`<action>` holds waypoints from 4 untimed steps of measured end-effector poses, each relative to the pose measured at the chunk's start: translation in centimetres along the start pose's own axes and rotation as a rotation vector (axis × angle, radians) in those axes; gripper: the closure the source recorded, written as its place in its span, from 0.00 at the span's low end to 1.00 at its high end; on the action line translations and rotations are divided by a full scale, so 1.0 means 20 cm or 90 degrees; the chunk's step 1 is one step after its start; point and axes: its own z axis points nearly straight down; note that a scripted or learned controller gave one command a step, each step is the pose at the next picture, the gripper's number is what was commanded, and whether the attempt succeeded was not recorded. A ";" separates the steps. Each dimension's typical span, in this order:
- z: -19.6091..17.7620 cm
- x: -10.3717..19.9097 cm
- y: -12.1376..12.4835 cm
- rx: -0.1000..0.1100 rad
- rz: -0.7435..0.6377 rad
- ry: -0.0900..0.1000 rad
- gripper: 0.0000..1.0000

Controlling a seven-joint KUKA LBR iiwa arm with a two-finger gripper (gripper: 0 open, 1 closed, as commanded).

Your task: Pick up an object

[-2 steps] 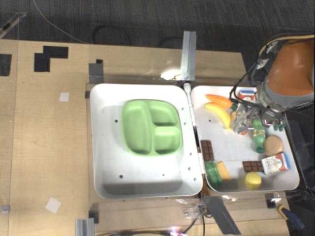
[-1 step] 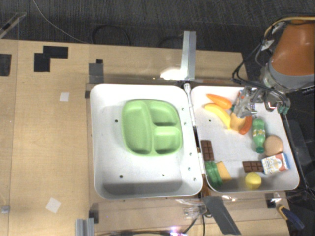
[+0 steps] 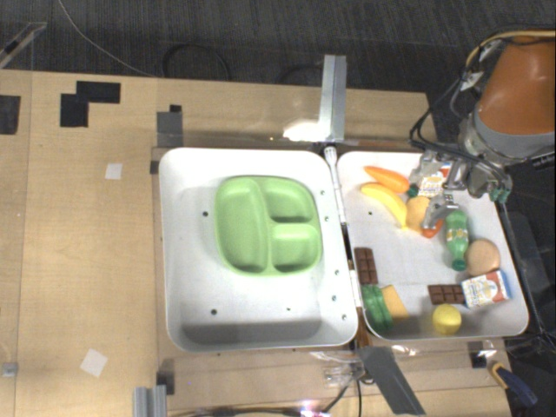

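Claw [image 3: 440, 205] low over the right bin [image 3: 512, 320], toward its twelve o'clock edge, with the grey arm [image 3: 512, 85] and its orange band coming in from three o'clock. I cannot tell how it is set, nor whether anything sits in it; the toys underneath crowd the outline. It hangs among a tight cluster, which is probably why it is placed there — a descent at that spot has several things to meet. Just at nine o'clock of it lies a banana [image 3: 387, 202], yellow and curved, with an orange carrot [image 3: 387, 178] just beyond it toward twelve. At six o'clock of it stands a green bottle [image 3: 456, 240], and past that a tan egg-shaped piece [image 3: 483, 255] and a small carton [image 3: 484, 290]. Along the bin's six o'clock side rest a yellow lemon [image 3: 446, 319] and two brown chocolate bars [image 3: 366, 266]. The likeliest target, I judge, is the small pale piece [image 3: 418, 210] touching the claw's nine o'clock side — rounded, smooth-looking, awkward to pinch. On the worktop [image 3: 78, 259] the left bin [image 3: 187, 320] carries a green divided plate [image 3: 265, 224].
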 end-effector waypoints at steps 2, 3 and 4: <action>0.45 -0.04 -0.20 0.002 -0.004 -0.009 1.00; 0.32 0.06 -0.09 0.000 -0.086 0.000 1.00; 0.18 0.08 -0.07 0.000 -0.220 0.000 1.00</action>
